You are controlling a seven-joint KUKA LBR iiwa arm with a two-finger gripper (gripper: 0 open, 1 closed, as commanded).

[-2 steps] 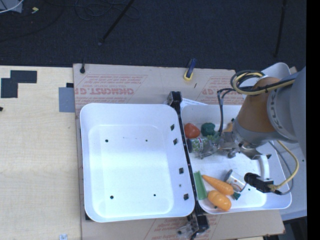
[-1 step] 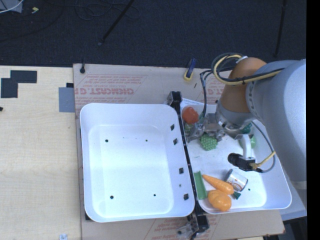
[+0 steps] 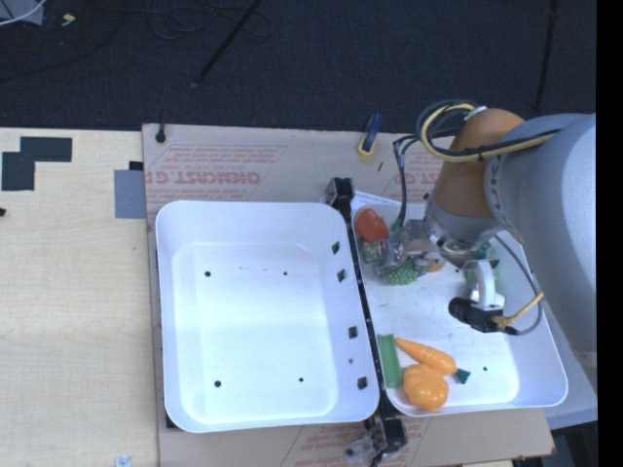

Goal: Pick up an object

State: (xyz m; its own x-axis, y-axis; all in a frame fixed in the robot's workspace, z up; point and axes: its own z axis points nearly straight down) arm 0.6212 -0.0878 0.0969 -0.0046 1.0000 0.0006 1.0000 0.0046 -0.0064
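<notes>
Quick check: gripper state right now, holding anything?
Gripper: down in the right bin by the green object and red object; open or closed cannot be told.

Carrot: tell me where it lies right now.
The carrot lies in the right bin, near its front edge, just above the round orange fruit and right of the green strip by the divider.

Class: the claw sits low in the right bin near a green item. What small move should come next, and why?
Probably close the claw gently, then lift a little to test the grip. It sits low in the right bin over the green item, with the red item just beside it. Whether anything lies between the fingers cannot be told, so a short test lift seems wiser than a full one.
</notes>
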